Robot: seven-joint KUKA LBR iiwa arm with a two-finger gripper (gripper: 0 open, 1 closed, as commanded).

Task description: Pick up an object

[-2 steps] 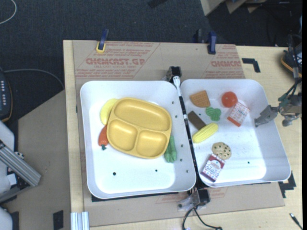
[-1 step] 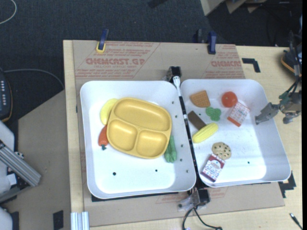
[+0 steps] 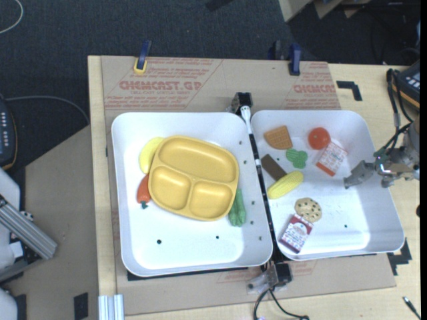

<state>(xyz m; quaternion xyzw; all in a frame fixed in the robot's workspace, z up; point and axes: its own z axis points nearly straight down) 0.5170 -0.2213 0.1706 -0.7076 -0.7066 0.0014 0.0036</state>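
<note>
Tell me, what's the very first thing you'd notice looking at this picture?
Probably the big yellow divided tray taking up much of the left bin, with a yellow item, a red one and a green one peeking from under its edges. Next, the toy foods scattered in the right bin: a red tomato, a corn cob and a cookie. The gripper sits at that bin's right side.

The yellow tray is covering most of a banana, a red pepper and a green vegetable, each peeking out at its rim; the gripper is blurring at the frame's right edge, its fingers perhaps together; the small packet's printing is showing too small to read.
</note>
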